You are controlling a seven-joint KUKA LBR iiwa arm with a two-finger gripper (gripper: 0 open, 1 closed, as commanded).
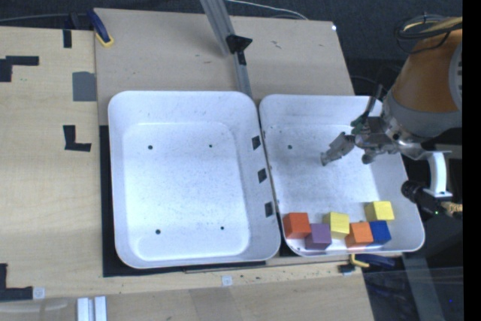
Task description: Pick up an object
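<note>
Looking down at the right-hand shallow white plastic bin [301,116], I see my pincer [336,151] hanging over its bare middle, nothing between its fingers as far as I can judge, though whether they stand apart or together I cannot tell from this slant. The small coloured blocks sit huddled along the bin's near edge: an orange cube [297,224], a purple cube [320,235], two yellow cubes [340,224] [381,210], another orange one [360,234] and a blue cube [379,232]. My worry is the crowding: they touch or nearly touch, so a descent there could land a finger on a neighbour, shove the cluster against the bin wall, or close on a corner and slip off. The left-hand white bin [120,162] offers no alternative.
</note>
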